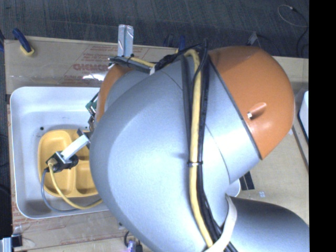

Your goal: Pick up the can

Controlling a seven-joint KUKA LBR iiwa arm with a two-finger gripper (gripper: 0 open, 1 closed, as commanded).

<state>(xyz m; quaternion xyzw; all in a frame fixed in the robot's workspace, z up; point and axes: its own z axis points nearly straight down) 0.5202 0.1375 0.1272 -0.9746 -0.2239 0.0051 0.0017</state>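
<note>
Can lay hidden, so its place relative to the claw could not be told. The grey arm (pixel 157 156) with its orange band (pixel 252 98) loomed over the white left bin (pixel 21 140), covering that bin's right side. The claw was hidden beneath it, its state impossible to tell. A yellow tray (pixel 58 140) sat inside the bin

We are looking at an evenly lit scene with soft light falling from above. The grey arm (pixel 173 156), close to the lens, is blurring slightly and casting shade over the white bin (pixel 23 104), whose rim is glaring. The far floor (pixel 157 9) is staying dim and grainy.
</note>
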